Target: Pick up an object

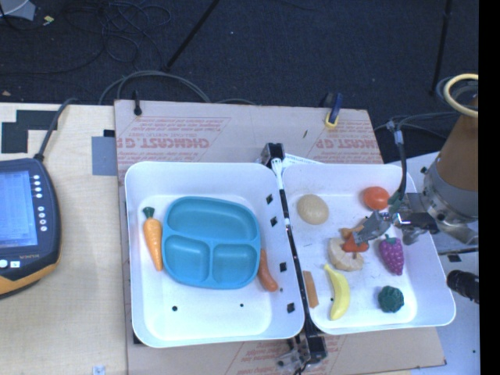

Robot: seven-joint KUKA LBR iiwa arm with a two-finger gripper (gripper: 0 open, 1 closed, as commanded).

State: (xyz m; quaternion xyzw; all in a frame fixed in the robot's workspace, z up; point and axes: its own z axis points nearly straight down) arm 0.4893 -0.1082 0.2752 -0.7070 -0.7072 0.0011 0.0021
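My gripper (361, 236) reaches in from the right over the middle of the right bin (437, 312). Its tip sits right above a small red piece (351, 246) that lies on a cream-coloured lump (344, 258); whether it touches them I cannot tell. Around it lie a red tomato (376, 198), a beige egg-shaped ball (312, 209), purple grapes (392, 255), a yellow banana (338, 291), green broccoli (391, 298) and a thin orange stick (312, 289).
The left bin (199, 326) holds a blue sectioned plate (211, 242), a carrot (153, 239) at its left and an orange-red sausage (267, 273) at its right. A black divider (285, 233) runs between the bins. A tablet pendant (23, 213) lies at the far left.
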